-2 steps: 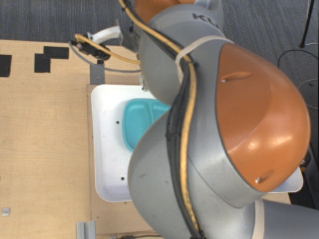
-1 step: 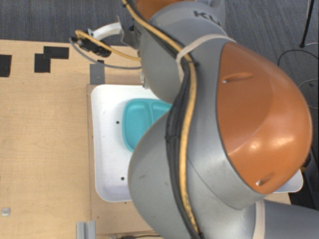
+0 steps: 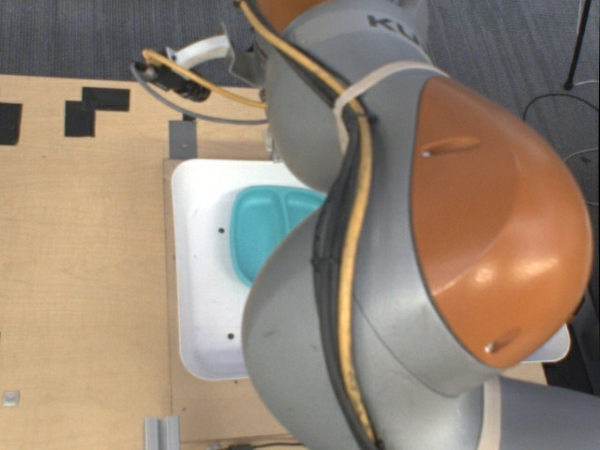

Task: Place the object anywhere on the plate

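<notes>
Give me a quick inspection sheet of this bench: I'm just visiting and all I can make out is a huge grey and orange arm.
Surface: wooden bench with black markings near its far edge; a white bin sits on it.
Job's things: a teal divided plate lies in the bin, partly hidden by the arm; the object to place cannot be made out.
Clutter: nothing seen.
Grippers: hidden from the camera; the arm blocks the middle of the picture.
Cables: a yellow and black bundle runs along the arm.
Surroundings: dark carpet beyond the bench.
</notes>
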Motion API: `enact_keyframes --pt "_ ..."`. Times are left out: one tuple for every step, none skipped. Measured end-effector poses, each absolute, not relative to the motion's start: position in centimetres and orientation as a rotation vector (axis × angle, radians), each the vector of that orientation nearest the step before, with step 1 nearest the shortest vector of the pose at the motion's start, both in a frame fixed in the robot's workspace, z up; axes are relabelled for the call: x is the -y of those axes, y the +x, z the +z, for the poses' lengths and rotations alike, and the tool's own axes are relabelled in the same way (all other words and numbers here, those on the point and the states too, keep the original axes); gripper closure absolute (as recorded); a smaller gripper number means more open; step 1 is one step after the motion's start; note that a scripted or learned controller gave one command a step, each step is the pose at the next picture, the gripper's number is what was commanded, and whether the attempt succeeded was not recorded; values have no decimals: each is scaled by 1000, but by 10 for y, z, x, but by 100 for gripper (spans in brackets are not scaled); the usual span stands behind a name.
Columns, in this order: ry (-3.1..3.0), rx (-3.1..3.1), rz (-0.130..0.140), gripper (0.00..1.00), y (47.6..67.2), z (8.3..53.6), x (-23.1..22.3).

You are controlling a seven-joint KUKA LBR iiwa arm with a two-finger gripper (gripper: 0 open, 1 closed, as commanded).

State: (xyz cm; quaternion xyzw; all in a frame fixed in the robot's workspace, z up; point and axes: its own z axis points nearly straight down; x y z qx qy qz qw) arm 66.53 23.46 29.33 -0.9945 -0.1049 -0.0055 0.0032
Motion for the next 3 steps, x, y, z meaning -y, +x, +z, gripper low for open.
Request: enact_keyframes --pt "-3116 330 -19 100 666 304 -234" --pt "-3114 332 -20 100 667 314 -234" --pt "-3111 336 -21 100 668 324 -234"
